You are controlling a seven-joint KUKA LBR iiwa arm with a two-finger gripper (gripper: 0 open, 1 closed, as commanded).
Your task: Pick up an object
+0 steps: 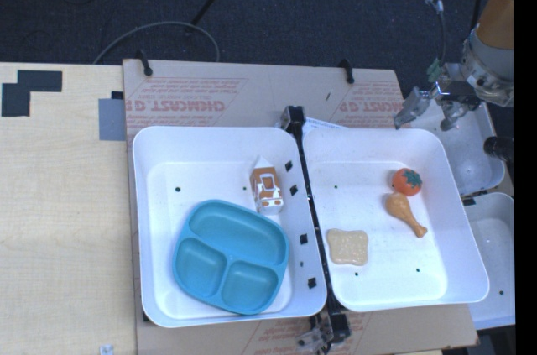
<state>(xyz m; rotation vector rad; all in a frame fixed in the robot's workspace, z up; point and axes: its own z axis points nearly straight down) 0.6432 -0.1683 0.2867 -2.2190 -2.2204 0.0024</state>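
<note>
Currently the gripper (430,106) hangs beyond the right bin (457,177) at its one o'clock corner, fingers apart around nothing. Best target is probably the tomato (407,181) at the bin's two o'clock: drop straight down and centre both fingers before closing, avoiding the drumstick (406,215) just beside it.

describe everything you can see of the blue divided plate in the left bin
The blue three-compartment plastic plate has a rounded-rectangle outline with a raised rim and three recessed sections: one wide section along its upper side and two smaller ones below. It looks smooth and matte. It lies face up, turned at an angle, on the floor of the left white bin, toward the lower right corner. The small orange-and-white carton stands at its upper edge.
</note>
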